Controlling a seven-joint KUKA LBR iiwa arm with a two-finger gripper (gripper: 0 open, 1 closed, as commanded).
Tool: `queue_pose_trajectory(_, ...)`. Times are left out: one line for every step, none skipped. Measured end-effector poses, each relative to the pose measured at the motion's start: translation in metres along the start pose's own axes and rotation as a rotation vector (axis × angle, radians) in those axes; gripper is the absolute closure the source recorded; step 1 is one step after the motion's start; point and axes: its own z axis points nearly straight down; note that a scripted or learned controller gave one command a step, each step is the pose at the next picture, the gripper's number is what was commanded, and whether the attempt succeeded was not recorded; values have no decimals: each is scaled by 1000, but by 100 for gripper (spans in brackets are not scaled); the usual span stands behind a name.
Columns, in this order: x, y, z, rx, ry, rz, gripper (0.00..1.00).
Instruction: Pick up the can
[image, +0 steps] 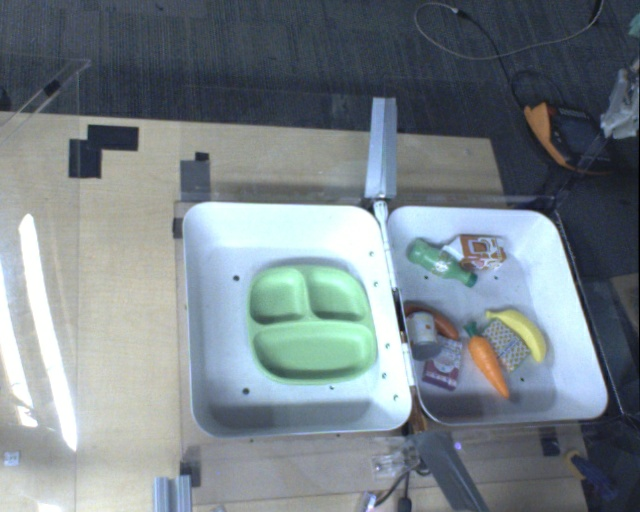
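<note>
The can is a small grey tin with a reddish end. It lies on its side in the right bin, close to the bin's left wall. A purple packet touches it from below, and an orange carrot lies just to its right.
The right bin also holds a green bottle, a small carton, a banana and a patterned item. The left bin holds a green divided plate. A metal post stands behind the bins.
</note>
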Motion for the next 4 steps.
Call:
queue_pose_trajectory(1,-1,1,2,1,62,100)
queue_pose_trajectory(5,-11,0,1,1,-117,100)
queue_pose_trajectory(-1,0,0,-1,1,-92,100)
queue_pose_trajectory(12,-34,-1,0,1,-176,100)
